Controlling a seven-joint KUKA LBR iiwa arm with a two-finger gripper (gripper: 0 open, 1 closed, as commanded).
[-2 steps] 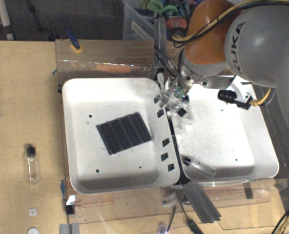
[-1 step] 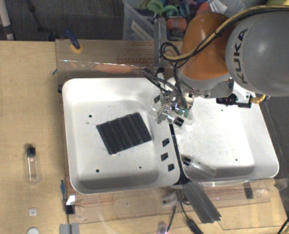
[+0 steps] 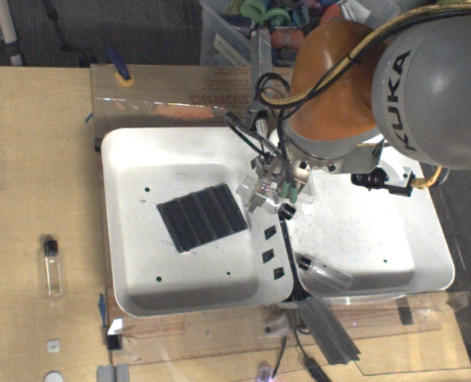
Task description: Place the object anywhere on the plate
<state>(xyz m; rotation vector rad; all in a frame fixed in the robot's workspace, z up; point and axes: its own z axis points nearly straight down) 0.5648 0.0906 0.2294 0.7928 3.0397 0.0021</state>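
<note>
Clear object (image 3: 325,272) is seen lying on the floor of the bin on the view's right (image 3: 402,241), close to its near left corner and well apart from the dark ribbed plate (image 3: 202,216), which is laid flat in the other bin (image 3: 132,165). The claw (image 3: 269,191) is held over the ridge between the two bins, just beside the plate's far right corner. How far it is open, or whether anything is gripped, cannot be told.
</note>
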